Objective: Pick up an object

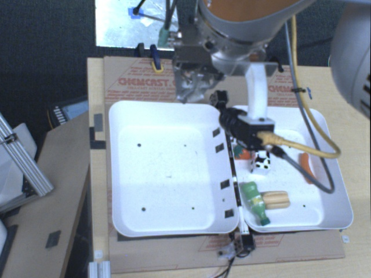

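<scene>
While two bins sit, one green bottle lies.

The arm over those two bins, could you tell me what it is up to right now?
The KUKA arm reaches in above the bench, its gripper hanging near the far rim of the left bin. The right bin holds a green bottle, a tan bread-like piece, a black-and-white toy and an orange item, all lying untouched.
</scene>
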Controlling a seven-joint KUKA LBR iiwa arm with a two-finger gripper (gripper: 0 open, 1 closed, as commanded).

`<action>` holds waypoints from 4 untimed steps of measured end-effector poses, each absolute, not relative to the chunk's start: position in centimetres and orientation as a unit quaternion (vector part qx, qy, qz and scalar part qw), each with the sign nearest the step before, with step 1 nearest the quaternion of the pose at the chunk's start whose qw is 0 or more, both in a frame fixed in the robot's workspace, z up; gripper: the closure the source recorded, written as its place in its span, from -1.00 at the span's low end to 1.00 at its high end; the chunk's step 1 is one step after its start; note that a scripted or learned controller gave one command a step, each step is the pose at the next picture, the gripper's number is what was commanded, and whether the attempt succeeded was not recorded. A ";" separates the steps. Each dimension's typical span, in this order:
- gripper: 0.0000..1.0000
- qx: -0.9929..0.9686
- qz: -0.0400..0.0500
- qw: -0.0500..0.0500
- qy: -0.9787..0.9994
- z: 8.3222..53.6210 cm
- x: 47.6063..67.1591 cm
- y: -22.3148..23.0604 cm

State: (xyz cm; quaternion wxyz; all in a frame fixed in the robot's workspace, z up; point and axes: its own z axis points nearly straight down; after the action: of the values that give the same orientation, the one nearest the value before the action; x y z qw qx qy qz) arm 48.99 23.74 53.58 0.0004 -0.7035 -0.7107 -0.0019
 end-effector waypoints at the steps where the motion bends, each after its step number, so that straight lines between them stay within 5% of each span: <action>1: 1.00 -0.706 0.001 0.000 -0.708 48.7 48.6 23.4; 2: 1.00 -0.708 -0.004 -0.002 -0.707 53.1 56.4 23.3; 3: 1.00 -0.705 0.004 0.002 -0.709 45.2 48.3 23.5; 4: 1.00 -0.707 0.000 0.000 -0.707 44.7 50.8 23.4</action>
State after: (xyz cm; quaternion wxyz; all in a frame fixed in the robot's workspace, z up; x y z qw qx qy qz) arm 50.78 23.42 44.68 -0.0004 -0.7068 -0.7074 -0.0004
